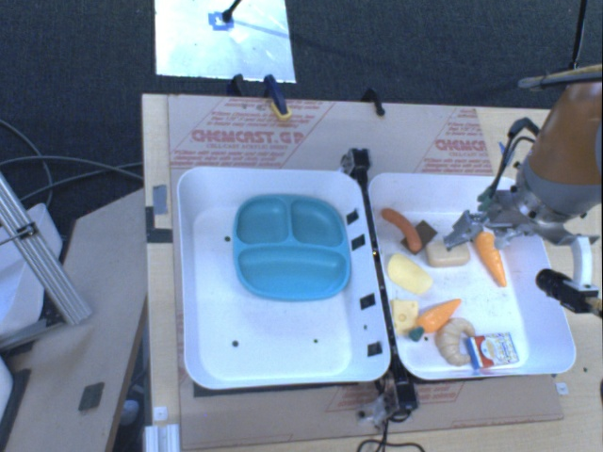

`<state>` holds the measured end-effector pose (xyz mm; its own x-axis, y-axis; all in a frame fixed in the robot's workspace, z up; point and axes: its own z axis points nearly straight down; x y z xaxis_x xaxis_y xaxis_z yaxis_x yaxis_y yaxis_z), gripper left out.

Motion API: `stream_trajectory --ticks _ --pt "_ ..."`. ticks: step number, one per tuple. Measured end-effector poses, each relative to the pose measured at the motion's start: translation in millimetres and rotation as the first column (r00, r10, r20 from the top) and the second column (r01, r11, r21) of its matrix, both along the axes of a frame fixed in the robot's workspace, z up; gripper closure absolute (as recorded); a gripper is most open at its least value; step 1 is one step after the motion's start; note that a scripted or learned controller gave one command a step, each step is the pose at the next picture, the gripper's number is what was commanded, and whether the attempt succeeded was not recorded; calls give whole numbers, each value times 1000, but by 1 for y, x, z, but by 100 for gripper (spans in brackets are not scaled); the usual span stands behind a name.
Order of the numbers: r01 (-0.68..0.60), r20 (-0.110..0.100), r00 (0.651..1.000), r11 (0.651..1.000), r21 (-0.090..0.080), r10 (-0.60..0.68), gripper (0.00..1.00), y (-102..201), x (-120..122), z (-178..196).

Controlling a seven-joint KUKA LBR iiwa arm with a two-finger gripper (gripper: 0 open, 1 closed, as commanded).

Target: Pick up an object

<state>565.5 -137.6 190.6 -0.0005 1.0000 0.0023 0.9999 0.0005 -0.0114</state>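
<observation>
I see the orange plastic carrot [489, 257] lying in the upper right part of the right white bin [556, 347], its long axis running from upper left to lower right in the frame, the narrow tip aimed toward the lower right. The grey two-finger gripper [474, 228] sits just at the carrot's upper left end; from my view I cannot tell whether its fingers are spread or closed, nor whether they touch the carrot. Just left of the carrot lies a beige rounded block [448, 254], with a small dark brown piece [420, 236] and a reddish-orange sausage shape [399, 224] beyond it toward the bin's upper left. Below those I see a pale yellow potato-like lump [409, 273], a yellow cheese wedge [405, 314], and a second, smaller orange carrot [439, 314] pointing toward the upper right. Near the lower edge of the bin rest a tan curled shrimp-like toy [455, 340] and a small red, white and blue packet [494, 350], touching or nearly so. In the left white bin [207, 347] sits a blue divided plastic plate [290, 249]. The arm's orange band [575, 125] fills the frame's upper right.
</observation>
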Motion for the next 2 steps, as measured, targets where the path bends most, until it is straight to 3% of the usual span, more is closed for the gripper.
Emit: stream_trajectory --ticks 1,2 --pt "-3 12 1000 1000 -2 3 0 0 3 7" --pt "-1 10 1000 1000 -2 1 0 -4 2 -36"
